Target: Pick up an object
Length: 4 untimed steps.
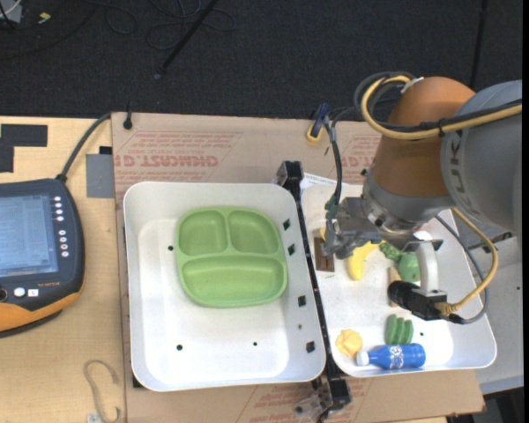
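My gripper (337, 239) is low in the right bin (476, 346), near its left wall. A yellow banana-shaped toy (361, 260) lies just to its right, touching or nearly touching it. A small brown piece (326, 262) sits right under the gripper. A green toy (406, 263) lies beside the banana, partly hidden by the arm. Nearer the front edge lie a green ribbed toy (398, 330), a small yellow toy (348, 341) and a blue bottle (395, 356).
The left bin (154, 342) holds a green divided plate (231, 256). A black divider (304, 271) runs between the bins. A black cable end (419, 300) hangs from the arm over the right bin. A tablet (22, 245) lies far left on the bench.
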Each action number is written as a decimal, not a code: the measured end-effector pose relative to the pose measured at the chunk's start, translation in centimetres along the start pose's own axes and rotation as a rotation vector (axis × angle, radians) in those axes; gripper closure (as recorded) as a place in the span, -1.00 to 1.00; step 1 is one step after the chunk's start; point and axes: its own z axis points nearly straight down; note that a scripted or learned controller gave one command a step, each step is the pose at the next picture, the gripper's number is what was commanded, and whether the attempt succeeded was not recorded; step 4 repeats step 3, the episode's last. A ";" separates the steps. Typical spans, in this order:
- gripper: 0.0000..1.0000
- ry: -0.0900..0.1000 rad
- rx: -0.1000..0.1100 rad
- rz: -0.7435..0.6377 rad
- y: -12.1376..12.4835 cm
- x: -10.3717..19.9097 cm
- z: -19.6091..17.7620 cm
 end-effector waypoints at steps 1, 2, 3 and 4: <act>1.00 0.000 0.000 0.000 0.6 5.9 -0.4; 1.00 -0.003 0.003 0.005 0.7 6.1 0.6; 1.00 -0.004 0.003 0.006 0.7 5.7 1.1; 1.00 -0.004 0.003 0.006 0.7 5.7 1.1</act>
